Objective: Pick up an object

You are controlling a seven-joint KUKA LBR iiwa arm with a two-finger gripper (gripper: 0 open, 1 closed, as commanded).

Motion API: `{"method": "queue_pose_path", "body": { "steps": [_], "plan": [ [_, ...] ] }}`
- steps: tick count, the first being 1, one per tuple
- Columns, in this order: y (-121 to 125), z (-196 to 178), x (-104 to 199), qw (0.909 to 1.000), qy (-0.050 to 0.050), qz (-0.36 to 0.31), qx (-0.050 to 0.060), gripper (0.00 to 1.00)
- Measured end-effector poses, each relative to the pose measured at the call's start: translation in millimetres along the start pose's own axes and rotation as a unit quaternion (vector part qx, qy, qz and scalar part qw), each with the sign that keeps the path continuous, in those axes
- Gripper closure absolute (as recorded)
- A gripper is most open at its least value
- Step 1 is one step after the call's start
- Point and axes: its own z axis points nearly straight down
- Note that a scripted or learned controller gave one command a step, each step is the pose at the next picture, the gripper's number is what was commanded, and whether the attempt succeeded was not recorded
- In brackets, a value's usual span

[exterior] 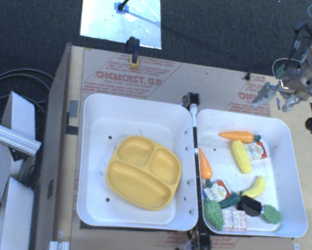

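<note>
A dark carpeted floor surrounds the bench, with a pale square sheet lying on it at the far side. The bench top is covered by a brown cardboard sheet printed with red lettering, with a light wooden surface showing to the right. On the left, black cables loop over the floor beside white boxes and a silver metal bar.
</note>
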Motion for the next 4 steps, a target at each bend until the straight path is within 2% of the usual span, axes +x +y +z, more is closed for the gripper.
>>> {"method": "queue_pose_path", "body": {
  "steps": [1, 2, 3, 4],
  "plan": [
    [-23, 114, 51, 1.0, 0.002, -0.002, 0.006, 0.0],
    [-43, 195, 37, 1.0, 0.001, 0.002, 0.004, 0.0],
    [-94, 190, 25, 1.0, 0.001, 0.002, 0.003, 0.0],
    [-90, 179, 26, 1.0, 0.0, 0.0, 0.0, 1.0]
  ]
}}
